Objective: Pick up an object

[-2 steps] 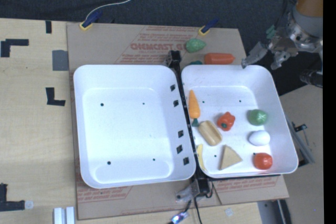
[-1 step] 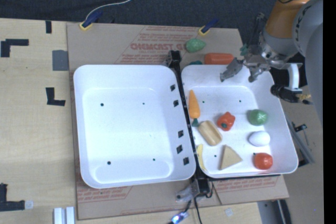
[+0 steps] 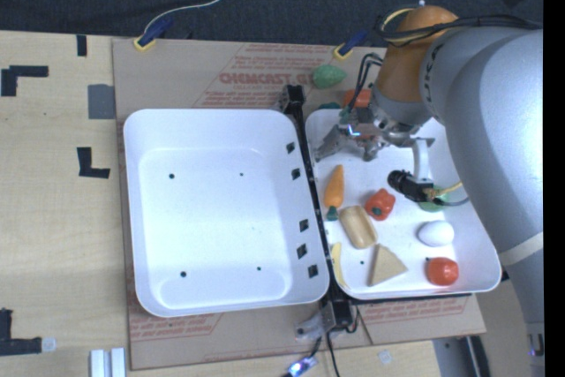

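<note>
As we start at the near edge, the tomato [image 3: 442, 270] sits in the near right corner of the right bin [image 3: 404, 229], well apart from the carrot [image 3: 334, 187], our marker for this call. Next, the wedge [image 3: 384, 265], pale tan, lies flat, nearer to us than the carrot and to its right. A yellow sliver [image 3: 336, 259] hugs the bin wall straight on the near side of the carrot; we cannot name it. One step farther, the egg [image 3: 435, 233] lies on the carrot's right, well apart from it and a touch nearer to us. And the roll [image 3: 357, 226] lies just beside the carrot's green tip, on its near right. The pepper [image 3: 380, 204], red with a green top, stands near the carrot on its right, just beyond the roll. The carrot itself lies along the bin's left wall, green tip pointing toward us. Across that wall, left of the carrot, we have the left bin [image 3: 212, 207]. Now the gripper [image 3: 351, 137]: it hangs just beyond the carrot's thick end. Spread or pressed together, we cannot tell from this angle. The arm [image 3: 494, 101] stretches over the bin from the carrot's right. Farthest out, a green lump [image 3: 328, 76] rests on the cardboard [image 3: 221, 84], well beyond the carrot and outside both bins.
</note>
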`<action>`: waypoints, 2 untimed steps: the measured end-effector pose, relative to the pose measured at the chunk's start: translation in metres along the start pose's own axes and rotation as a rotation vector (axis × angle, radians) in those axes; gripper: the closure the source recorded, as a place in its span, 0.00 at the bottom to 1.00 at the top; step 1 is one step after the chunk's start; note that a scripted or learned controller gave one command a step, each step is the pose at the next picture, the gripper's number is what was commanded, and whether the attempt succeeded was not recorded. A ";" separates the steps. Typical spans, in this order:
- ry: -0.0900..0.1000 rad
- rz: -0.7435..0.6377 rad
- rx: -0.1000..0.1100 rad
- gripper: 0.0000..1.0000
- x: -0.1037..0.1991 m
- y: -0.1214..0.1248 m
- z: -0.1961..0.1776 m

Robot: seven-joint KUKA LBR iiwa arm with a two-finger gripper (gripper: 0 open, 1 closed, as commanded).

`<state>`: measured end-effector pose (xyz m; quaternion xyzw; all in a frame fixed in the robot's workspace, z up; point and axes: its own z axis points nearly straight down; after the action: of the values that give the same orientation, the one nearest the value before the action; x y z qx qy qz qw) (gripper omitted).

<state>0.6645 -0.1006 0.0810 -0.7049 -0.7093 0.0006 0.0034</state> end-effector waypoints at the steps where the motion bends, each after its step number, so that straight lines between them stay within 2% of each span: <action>1: -0.003 0.003 -0.004 1.00 -0.004 0.001 -0.015; 2: -0.004 0.003 -0.005 0.00 -0.005 0.001 -0.015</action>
<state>0.6657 -0.1052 0.0962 -0.7059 -0.7083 0.0003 0.0005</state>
